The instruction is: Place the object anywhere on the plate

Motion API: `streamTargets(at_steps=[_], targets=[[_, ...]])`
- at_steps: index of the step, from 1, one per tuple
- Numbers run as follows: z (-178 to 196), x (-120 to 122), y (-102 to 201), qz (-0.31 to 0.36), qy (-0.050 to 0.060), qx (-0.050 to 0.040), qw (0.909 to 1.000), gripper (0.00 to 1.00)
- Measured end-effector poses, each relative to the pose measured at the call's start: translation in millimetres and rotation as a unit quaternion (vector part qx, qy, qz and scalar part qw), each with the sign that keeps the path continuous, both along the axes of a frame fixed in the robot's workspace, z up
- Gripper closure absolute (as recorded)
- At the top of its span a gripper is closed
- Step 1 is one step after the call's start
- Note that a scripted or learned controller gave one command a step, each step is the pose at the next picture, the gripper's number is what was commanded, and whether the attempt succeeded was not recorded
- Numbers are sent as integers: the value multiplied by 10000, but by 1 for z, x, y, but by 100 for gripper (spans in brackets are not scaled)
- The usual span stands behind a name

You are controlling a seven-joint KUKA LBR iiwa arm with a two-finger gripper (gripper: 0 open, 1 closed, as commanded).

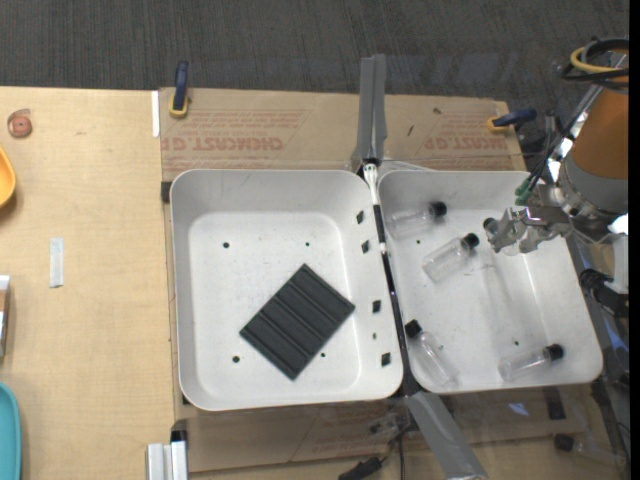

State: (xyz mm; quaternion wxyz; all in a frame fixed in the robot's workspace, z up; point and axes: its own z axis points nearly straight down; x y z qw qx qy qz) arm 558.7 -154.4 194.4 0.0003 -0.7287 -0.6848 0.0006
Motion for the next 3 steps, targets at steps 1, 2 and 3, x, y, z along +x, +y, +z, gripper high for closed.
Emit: streamTargets(at_steps=[1, 2, 3], targets=[[-4, 58, 78, 121, 8, -4, 9999, 100], [-4, 46, 128, -4364, 14, -22, 8997, 100], [-4, 21, 206, -5583, 13, -21, 8297, 100]])
